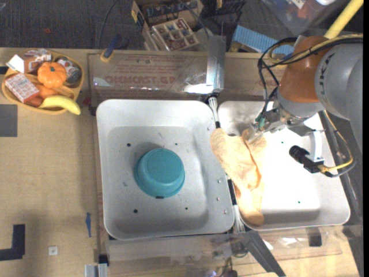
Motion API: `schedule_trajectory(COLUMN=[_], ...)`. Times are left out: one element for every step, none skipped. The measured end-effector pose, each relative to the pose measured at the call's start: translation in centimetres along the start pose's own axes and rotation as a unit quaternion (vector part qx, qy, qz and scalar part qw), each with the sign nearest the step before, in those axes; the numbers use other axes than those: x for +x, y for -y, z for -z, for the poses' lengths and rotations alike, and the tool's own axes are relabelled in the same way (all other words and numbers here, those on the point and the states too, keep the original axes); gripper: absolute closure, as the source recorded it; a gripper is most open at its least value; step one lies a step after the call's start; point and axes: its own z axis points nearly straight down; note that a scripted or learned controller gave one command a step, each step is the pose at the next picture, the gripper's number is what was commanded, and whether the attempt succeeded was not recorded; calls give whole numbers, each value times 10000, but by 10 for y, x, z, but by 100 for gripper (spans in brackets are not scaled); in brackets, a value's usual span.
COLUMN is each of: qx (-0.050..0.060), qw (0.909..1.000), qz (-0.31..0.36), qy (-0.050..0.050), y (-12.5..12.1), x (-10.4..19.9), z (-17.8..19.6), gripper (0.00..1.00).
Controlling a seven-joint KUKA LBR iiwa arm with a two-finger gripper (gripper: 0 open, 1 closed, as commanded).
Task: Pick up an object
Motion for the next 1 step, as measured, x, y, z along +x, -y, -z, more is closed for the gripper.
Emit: schedule_trajectory(qx=[2], qw=[10000], qz=[-2], qy=[-2], y=[0], x=[0], z=[0], gripper=[0])
